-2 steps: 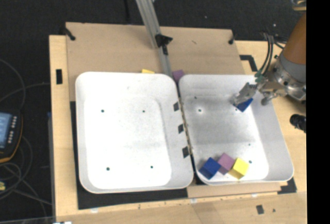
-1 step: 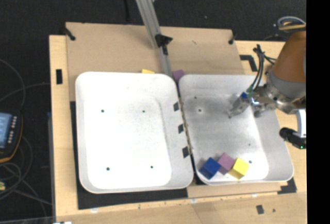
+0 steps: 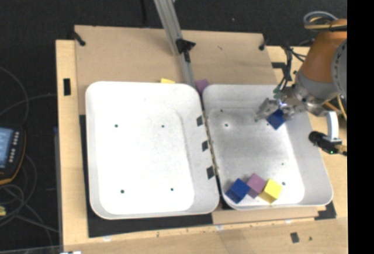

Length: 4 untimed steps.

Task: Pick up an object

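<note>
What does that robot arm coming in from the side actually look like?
The arm is rounded and bulky, grey with a broad orange band above its wrist. Thin cables loop over its top and trail down beside it. At its end sits a small metallic gripper with slim, pale fingers.

Yellow block (image 3: 168, 80) and purple block (image 3: 202, 84) are partly hidden behind bin rims. Arm (image 3: 325, 66) is cut off at the right.
</note>
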Each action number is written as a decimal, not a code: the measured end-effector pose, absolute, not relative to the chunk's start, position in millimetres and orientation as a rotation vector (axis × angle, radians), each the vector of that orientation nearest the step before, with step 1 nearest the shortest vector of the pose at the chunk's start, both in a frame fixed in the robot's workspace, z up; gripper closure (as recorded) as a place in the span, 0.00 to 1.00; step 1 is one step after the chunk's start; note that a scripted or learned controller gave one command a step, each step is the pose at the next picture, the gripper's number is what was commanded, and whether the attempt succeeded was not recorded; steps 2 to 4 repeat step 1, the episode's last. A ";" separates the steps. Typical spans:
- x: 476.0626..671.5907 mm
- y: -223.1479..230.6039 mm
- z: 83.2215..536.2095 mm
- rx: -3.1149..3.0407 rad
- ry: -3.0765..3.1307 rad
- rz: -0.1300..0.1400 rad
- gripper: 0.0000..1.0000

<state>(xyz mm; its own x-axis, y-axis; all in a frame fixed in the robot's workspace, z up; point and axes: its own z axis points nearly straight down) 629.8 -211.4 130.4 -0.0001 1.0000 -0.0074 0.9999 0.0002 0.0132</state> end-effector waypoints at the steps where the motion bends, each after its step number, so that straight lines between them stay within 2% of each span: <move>1: 607.7 -211.9 115.7 2.212 2.221 0.005 0.00; 4: 607.7 -211.9 115.7 2.212 2.221 0.005 0.00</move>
